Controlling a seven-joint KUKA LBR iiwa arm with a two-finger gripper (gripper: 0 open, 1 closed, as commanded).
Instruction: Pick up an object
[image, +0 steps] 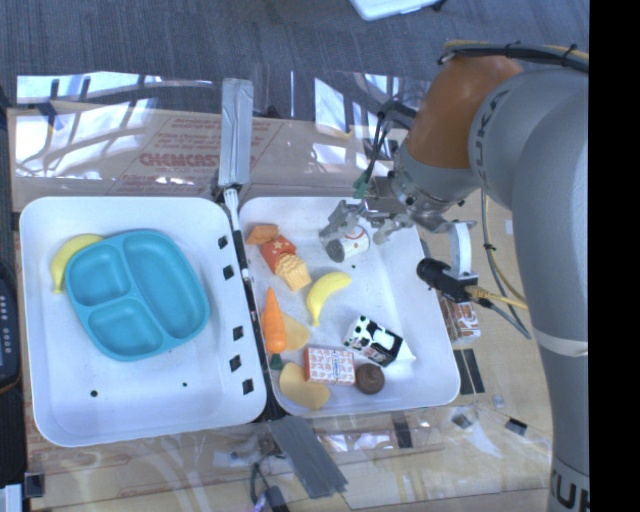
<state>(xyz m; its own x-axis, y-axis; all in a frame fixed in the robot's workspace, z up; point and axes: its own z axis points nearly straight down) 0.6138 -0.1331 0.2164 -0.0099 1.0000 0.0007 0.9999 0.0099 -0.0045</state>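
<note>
Your gripper (345, 235) hangs over the right bin (425, 330), beside a small white cup (355, 240); I cannot tell its state. The cup could roll away if nudged.

Grey KUKA arm with an orange band

The arm (540, 150) has broad, smooth, rounded grey casings, with a glossy orange band (460, 110) above the wrist (black lettering shows at the lower edge of the casing). Thin black and yellow cables run along it, a black cylindrical fitting juts from its side, and the end effector (350, 235) is bare grey metal.
</note>
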